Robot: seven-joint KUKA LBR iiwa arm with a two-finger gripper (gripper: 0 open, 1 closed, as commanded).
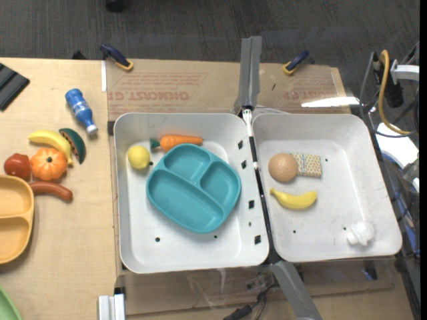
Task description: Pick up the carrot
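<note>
An orange carrot [179,141] with a green stub at its left end lies flat in the left bin [133,245], near the bin's far wall. It rests just beyond the far rim of a teal divided plate [193,187]. A yellow lemon [138,157] sits to the carrot's left, close by.
The right bin [373,179] holds a tan round bun [283,167], a cracker [308,165], a banana [294,199] and a small white object [360,234]. Left of the bins on the bench lie a blue bottle [81,111], toy fruit [48,163] and a yellow tray [13,220].
</note>
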